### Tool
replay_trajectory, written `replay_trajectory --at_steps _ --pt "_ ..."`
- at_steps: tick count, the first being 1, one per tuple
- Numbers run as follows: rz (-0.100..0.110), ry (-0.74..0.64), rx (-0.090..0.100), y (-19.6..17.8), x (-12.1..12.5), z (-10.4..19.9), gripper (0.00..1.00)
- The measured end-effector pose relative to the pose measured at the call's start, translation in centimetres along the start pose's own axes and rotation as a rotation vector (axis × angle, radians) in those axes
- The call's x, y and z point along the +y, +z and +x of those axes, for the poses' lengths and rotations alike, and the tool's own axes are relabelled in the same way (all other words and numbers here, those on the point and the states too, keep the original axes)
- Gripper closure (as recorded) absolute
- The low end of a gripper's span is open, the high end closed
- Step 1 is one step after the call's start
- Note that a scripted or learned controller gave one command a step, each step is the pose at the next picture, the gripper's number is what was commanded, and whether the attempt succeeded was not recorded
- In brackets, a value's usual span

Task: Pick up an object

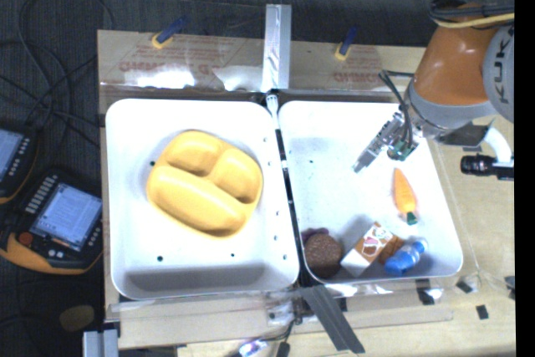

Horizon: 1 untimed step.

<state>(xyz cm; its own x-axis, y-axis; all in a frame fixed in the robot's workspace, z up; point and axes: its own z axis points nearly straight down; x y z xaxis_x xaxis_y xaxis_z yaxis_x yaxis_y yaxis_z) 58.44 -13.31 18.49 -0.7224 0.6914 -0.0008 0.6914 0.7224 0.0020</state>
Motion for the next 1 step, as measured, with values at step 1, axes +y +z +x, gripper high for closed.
replay_trajectory --at_steps 1 --pt "0.002 0.203 0.000 1.68 0.30 -7.29 1.00"
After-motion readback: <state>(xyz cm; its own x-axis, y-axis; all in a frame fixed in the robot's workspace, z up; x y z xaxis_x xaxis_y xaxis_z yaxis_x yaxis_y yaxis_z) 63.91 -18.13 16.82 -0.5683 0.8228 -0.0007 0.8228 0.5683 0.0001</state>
